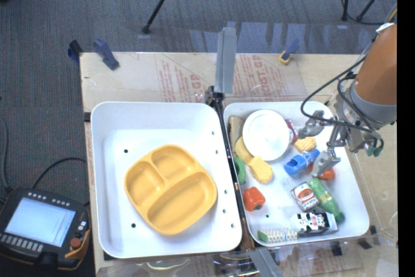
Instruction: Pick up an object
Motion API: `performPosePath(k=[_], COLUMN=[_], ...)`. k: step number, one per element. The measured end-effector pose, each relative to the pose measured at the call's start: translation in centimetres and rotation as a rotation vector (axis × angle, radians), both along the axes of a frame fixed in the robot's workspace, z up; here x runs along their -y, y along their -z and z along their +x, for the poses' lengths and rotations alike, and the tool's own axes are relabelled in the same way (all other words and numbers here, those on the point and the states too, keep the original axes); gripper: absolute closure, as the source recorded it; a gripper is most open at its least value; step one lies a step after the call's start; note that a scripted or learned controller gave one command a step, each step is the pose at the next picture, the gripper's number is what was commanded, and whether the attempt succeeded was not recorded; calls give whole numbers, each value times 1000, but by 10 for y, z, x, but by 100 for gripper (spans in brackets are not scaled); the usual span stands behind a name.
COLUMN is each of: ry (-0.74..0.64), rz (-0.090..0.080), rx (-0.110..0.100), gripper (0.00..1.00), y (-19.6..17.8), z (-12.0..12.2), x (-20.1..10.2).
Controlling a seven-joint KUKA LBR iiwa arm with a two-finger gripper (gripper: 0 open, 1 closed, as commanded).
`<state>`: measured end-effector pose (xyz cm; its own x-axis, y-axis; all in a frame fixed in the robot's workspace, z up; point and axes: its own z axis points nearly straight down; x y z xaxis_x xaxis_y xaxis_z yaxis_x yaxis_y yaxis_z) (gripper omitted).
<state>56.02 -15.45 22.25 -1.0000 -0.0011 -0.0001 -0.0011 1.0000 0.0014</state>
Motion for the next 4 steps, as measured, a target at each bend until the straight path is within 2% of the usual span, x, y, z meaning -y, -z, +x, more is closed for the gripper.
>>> performPosePath(k=[1, 2, 3, 4], ry=[146, 193, 180, 357], rz=[1, 1, -1, 0], rx=[-10, -5, -2, -1], gripper=[0, 0, 0, 0], y=[101, 137, 136, 136], z=[-8, 7, -59, -46], x=[-17, -34, -4, -48])
